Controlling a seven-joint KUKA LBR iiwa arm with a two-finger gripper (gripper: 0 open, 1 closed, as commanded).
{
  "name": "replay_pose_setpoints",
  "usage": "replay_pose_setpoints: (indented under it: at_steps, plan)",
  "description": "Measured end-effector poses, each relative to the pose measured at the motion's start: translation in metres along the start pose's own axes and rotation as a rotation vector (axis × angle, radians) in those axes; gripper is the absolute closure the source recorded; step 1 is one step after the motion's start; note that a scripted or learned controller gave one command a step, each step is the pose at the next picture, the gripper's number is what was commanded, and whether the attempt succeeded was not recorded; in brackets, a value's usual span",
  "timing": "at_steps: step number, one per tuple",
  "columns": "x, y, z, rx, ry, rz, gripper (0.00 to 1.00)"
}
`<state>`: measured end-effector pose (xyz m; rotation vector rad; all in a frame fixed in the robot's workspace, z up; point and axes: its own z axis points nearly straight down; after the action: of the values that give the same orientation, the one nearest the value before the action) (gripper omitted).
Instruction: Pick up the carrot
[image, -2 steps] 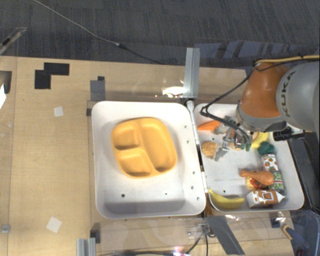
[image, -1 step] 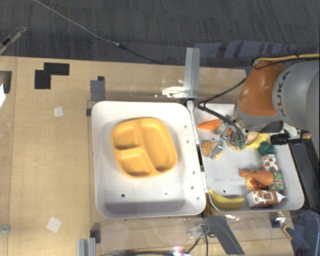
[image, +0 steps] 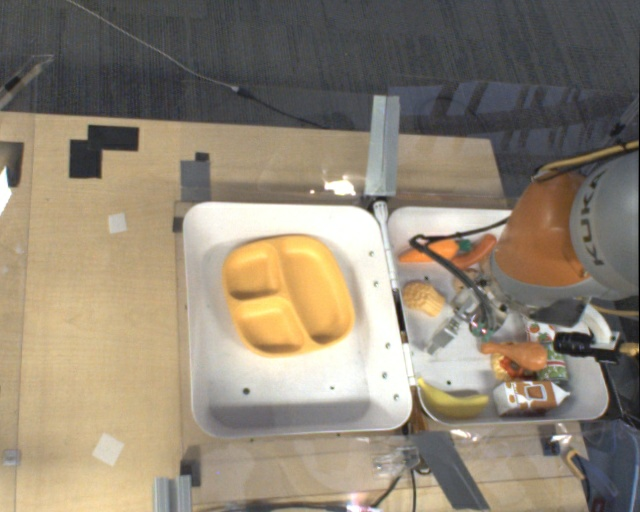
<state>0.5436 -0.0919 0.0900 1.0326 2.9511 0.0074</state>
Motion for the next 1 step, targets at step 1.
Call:
replay_pose_setpoints:
  at_steps: [1]
  plan:
    - [-0.0365, 0.0271, 0.0018, 0.002, 0.002, 0.081, 0.00]
